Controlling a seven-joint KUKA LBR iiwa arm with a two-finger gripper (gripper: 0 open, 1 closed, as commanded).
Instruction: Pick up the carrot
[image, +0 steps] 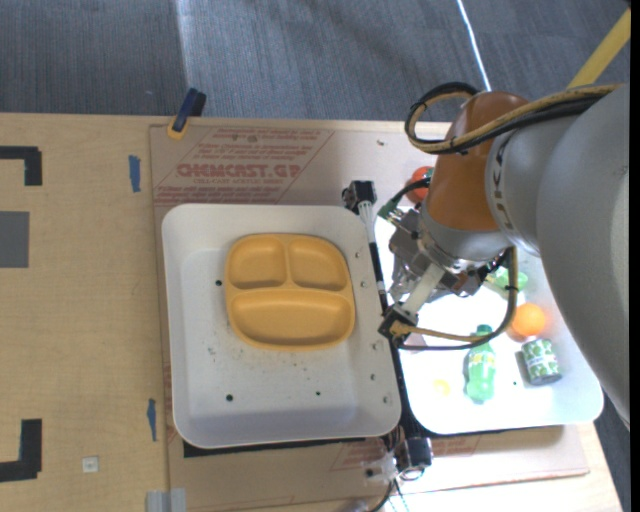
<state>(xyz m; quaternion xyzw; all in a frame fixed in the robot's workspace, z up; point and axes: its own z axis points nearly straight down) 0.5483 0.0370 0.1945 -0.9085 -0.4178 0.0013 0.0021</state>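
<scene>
My gripper (422, 283) hangs low over the left part of the right bin (560, 405), close to the wall between the two bins. The grey arm and its orange band cover most of that bin. A small orange-red piece (419, 181) peeks out behind the wrist at the bin's far edge; it may be the carrot, but most of it is hidden. An orange rounded thing (528, 320) lies to the right of the gripper, partly under the arm.
A green bottle (481, 370), a green can (541, 361) and a small yellow bit (441, 385) lie in the right bin's near half. The left bin (200, 400) bears a yellow divided plate (290, 290).
</scene>
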